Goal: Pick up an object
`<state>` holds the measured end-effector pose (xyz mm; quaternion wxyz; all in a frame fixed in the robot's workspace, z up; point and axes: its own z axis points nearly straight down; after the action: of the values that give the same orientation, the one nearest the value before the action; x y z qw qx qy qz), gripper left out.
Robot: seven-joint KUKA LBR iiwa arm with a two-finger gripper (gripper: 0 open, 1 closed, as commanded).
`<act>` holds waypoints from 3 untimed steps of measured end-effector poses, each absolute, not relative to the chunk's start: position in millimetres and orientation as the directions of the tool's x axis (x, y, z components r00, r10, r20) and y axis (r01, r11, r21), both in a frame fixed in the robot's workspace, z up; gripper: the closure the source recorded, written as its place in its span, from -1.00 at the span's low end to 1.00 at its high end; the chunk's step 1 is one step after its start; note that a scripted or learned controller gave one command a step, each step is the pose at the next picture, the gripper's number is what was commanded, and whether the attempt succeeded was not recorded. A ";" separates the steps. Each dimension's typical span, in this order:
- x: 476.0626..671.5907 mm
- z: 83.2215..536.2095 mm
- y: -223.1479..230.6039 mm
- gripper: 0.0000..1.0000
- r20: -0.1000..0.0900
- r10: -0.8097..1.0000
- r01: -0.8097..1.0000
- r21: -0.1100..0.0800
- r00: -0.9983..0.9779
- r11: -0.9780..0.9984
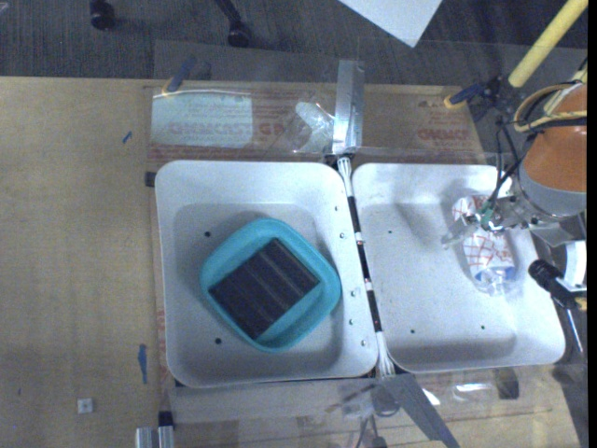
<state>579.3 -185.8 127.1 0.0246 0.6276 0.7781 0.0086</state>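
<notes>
The crumpled white, red-and-blue printed wrapper (483,243) is located directly beneath and just left of the claw (504,215), whose opening cannot be determined.

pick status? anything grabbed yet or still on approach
Done: the arm is over the right bin, with the gripper at the crumpled plastic wrapper. In hand: nothing confirmed; the wrapper lies on the bin floor. Left: grasp and lift. The teal container sits untouched in the left bin.
</notes>
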 end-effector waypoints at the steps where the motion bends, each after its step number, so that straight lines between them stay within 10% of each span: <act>1: 591.1 123.0 -201.7 -1.00 -0.045 0.937 0.936 0.052 -0.345 0.347; 3: 602.1 122.5 -204.7 -1.00 -0.062 0.874 0.872 0.054 -0.482 0.486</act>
<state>602.1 -204.7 122.5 0.0405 0.5071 0.8609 0.0075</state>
